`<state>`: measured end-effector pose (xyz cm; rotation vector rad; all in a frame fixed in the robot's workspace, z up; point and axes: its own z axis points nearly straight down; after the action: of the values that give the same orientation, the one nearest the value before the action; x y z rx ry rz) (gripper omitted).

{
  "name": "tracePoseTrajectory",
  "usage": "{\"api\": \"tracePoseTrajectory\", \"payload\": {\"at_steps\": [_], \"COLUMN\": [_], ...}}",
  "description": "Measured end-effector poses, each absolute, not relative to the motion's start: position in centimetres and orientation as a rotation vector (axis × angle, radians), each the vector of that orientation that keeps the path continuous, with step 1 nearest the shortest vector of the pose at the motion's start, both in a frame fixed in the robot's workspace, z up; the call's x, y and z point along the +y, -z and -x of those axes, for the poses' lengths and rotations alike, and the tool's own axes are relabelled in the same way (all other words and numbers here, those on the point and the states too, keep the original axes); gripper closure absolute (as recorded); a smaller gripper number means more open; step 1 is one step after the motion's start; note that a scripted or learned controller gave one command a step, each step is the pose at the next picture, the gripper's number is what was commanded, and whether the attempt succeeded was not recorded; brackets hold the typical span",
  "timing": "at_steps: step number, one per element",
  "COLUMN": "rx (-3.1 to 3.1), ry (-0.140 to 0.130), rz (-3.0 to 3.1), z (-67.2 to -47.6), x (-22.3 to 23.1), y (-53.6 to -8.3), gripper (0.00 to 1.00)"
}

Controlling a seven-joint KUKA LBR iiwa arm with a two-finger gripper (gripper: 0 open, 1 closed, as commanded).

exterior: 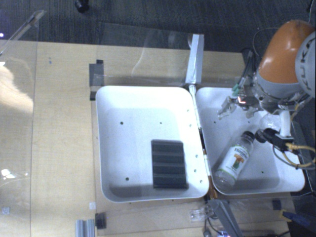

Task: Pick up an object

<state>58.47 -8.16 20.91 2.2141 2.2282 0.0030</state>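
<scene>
The gripper, fingers seemingly spread and holding nothing, is hovering over the right bin, needing to descend onto the bottle.

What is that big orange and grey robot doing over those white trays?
The robot arm is reaching over the right tray, trying to pick something up. Its claw hangs near the tray's back edge and holds nothing. A small bottle lies on its side in that tray, apart from the claw. A black ridged block sits in the left tray.
</scene>
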Motion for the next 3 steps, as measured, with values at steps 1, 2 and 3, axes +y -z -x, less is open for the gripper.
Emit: {"api": "tracePoseTrajectory", "payload": {"at_steps": [1,2,3], "rx": [2.436,2.477,2.628], "ry": [-0.004,-0.011,-0.011], "rz": [-1.980,-1.910,-1.694], "z": [-53.4,-57.5,-53.6], "x": [-12.6,-17.2,-16.6], "y": [-13.7,-8.9,-9.0], "gripper": [0.00,0.00,0.00]}}
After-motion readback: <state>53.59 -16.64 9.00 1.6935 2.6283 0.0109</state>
